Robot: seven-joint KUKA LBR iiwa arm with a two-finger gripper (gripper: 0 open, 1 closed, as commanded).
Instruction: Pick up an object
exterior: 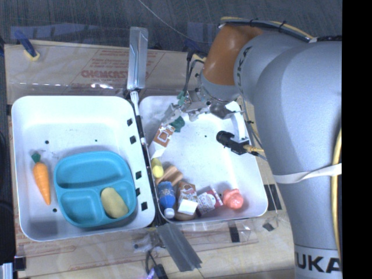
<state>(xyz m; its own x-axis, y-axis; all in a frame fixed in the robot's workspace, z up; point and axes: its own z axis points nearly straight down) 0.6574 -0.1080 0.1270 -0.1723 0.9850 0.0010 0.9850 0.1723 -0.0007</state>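
Brown worktop (87, 68) beneath; gripper (185, 108) low over the far corner of the right bin (203, 158), spread or pressed together impossible to tell; small brown packet (164, 135) just beside it; best centred squarely over packet before closing.

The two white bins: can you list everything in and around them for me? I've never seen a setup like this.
Left bin: one, white, on the bench.
Right bin: one, white, beside it.
Carrot: one, orange with green top, left bin, beside the plate.
Divided plate: one, blue, left bin.
Potato-like lump: one, yellow, in a plate compartment.
Small box: one, brown and white, right bin, near the gripper.
Small toy foods: about seven, mixed colours, along the right bin's near wall.
Arm: one, grey with orange band, over the right bin.
Gripper: one, metal, at the right bin's far side.
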